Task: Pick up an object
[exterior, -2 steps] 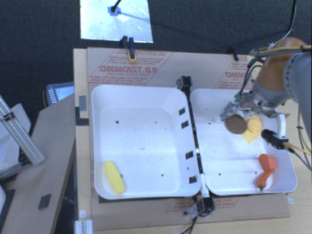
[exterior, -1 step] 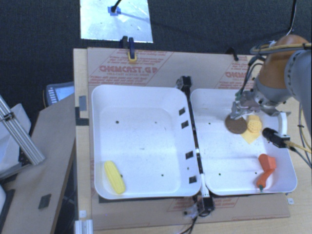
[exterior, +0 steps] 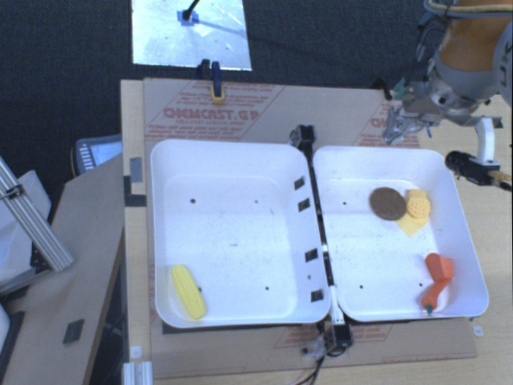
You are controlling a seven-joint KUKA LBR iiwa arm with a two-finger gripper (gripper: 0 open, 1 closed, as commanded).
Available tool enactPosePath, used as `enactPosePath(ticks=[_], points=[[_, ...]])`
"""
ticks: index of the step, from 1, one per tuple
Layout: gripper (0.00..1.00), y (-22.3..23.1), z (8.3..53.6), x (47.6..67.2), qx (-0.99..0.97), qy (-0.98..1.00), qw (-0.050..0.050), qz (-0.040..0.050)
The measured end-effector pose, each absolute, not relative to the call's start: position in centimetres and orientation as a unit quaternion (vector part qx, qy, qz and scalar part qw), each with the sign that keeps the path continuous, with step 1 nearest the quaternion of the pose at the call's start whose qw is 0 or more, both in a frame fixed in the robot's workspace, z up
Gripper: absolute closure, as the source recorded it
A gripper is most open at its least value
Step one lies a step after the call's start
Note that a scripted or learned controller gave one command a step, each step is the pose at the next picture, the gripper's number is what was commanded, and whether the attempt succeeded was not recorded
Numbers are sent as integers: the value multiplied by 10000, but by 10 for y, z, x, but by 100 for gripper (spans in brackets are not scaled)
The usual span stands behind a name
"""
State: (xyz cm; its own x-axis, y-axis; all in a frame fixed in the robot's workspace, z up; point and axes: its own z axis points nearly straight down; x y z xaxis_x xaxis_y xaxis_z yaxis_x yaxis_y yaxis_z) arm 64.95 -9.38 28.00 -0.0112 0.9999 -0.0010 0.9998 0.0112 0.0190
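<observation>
Camera view looks down at a slant on two white bins, and the right bin (exterior: 473, 295) serves as the landmark for everything else. Inside it, toward its far half, a brown round disc (exterior: 388, 204) lies touching a round yellow cracker (exterior: 417, 204), with a pale yellow wedge (exterior: 412, 224) just under both. Near its front right corner lies an orange carrot (exterior: 435, 279), close against the wall. To the left of that bin, in the neighbouring left bin (exterior: 160, 295), a yellow corn cob (exterior: 188, 292) rests in the front left corner.

The gripper (exterior: 398, 128) hangs just beyond the right bin's far rim, over the cardboard sheet (exterior: 337, 107), holding nothing; how far apart its fingers stand I cannot tell, since they are small and blurred.

Risks, as I judge them: the disc, cracker and wedge are flat and bunched, so a descent there could close on an edge and slip, or nudge all three. The carrot sits so near the wall that a finger may strike the rim.

Red print on the cardboard beyond the bins seems to read "CHEMCAST GP", repeated at an angle near the gripper.
</observation>
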Motion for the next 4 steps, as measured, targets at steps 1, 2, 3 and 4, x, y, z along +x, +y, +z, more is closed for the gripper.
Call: enactPosePath(ticks=[1,2,3,4], points=[[100,-30,289,670,7033,7108,17,26],[100,12,321,632,7037,7105,6,22],[100,77,328,647,7034,7108,8,25],[100,123,406,631,7038,7104,20,41]])
